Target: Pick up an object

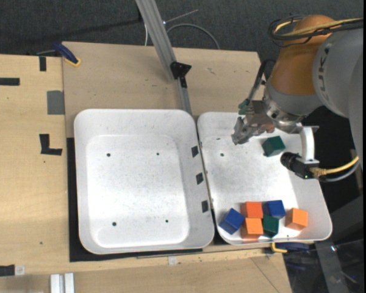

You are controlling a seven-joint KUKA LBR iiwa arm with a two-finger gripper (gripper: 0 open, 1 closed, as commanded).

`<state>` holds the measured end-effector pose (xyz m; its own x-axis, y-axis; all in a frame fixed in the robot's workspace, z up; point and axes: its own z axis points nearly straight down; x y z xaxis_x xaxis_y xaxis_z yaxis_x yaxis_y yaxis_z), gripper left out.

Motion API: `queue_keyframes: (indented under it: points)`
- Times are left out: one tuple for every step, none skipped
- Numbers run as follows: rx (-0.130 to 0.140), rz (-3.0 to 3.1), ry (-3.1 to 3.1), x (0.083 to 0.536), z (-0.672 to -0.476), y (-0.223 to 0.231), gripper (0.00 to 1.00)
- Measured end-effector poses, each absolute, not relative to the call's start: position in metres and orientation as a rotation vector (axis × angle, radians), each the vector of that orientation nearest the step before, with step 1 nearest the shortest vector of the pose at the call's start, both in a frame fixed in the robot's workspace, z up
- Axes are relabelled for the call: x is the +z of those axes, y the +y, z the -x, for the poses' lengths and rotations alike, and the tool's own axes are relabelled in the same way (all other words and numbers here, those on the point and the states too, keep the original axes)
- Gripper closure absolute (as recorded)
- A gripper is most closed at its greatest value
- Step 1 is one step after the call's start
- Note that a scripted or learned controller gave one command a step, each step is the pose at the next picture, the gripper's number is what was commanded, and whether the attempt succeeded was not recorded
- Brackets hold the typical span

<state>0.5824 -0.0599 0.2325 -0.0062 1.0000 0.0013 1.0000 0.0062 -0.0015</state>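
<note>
Your pincer (241, 134) hangs over the right bin (232, 176), and you cannot tell its state from here. Nothing is gripped yet, so you're likely in the approach. The green block (272, 145) lies just to its right, the nearest target. The cluster of blocks (262, 217) sits well below it, crowded together and awkward to grasp.

My arm (329, 60) runs off the right edge, so its upper part is cut away. My claw (243, 133) is a small dark shape, and I cannot make out how its fingers stand. The dark green block (272, 145) sits partly under my wrist, perhaps touching it. The worktop (24, 163) is cut off at the left and bottom edges.
</note>
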Motion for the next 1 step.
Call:
queue_keyframes:
  points:
    - [-0.001,2.212,-2.228,0.2244,-0.6069,-0.0031,1.0]
